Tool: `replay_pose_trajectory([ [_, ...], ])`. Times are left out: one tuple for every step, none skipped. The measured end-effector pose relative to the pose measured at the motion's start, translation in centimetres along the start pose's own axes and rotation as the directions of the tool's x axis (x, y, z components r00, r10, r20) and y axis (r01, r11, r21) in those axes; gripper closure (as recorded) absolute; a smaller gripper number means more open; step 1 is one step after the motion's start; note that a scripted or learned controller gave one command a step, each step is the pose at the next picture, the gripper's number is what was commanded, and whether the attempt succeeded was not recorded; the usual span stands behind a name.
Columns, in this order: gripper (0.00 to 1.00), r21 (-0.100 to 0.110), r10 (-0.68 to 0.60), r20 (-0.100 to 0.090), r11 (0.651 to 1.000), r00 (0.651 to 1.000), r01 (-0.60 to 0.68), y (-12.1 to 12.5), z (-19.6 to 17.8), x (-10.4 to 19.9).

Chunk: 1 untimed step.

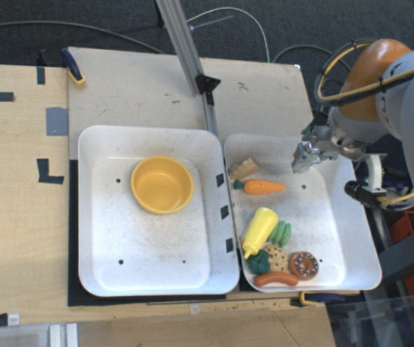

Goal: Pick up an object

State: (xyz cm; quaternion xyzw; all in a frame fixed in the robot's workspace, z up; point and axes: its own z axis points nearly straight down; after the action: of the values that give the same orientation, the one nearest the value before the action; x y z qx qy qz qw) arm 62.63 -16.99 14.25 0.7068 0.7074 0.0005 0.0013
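the toy carrot [263, 187] lies in the upper part of the right bin [351, 262], long axis running left to right, green tip toward the left. just above it to the left sits a tan wedge-shaped toy [243, 168]. the gripper [304, 159] hangs near the carrot's orange end, up and to the right of it; whether it's apart or together i can't tell. likely next: down and left. the left bin [98, 266] holds a yellow bowl [162, 184].

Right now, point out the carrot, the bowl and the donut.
carrot [263, 187]: camera view, middle of its orange body.
bowl [162, 184]: camera view, inside floor of the yellow bowl.
donut [304, 264]: camera view, its frosted ring.
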Motion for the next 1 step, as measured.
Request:
replay_pose_trajectory([
  [1.0,-0.003,0.0,0.001,1.0,1.0,0.0,0.28,-6.23,-0.55],
])
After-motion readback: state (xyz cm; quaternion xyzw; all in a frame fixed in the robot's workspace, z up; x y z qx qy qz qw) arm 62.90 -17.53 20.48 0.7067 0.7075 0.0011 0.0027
